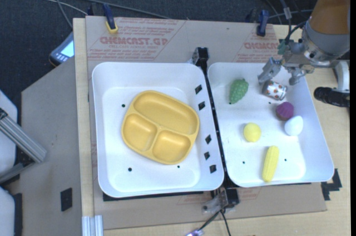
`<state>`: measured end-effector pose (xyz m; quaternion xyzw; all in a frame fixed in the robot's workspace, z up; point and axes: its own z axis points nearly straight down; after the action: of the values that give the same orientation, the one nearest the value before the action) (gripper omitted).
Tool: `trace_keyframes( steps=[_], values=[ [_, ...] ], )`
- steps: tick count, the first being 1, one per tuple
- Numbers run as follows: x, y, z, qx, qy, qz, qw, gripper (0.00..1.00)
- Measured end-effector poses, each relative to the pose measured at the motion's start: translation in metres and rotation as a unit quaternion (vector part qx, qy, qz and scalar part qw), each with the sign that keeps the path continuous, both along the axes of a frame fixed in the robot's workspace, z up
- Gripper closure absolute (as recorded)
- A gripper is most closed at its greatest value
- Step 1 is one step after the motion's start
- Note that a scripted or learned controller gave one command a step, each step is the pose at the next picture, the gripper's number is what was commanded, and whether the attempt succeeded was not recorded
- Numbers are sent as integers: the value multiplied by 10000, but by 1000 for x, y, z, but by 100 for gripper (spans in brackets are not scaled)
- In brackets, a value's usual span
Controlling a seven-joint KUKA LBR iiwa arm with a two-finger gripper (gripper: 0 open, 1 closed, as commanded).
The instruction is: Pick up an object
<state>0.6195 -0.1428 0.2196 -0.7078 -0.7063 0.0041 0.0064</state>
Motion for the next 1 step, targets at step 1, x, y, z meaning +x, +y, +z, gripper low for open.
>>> trace_keyframes(
  steps=[1],
  values=[
    [3, 0, 8, -11, -69, 13, 10000, 0]
  ],
)
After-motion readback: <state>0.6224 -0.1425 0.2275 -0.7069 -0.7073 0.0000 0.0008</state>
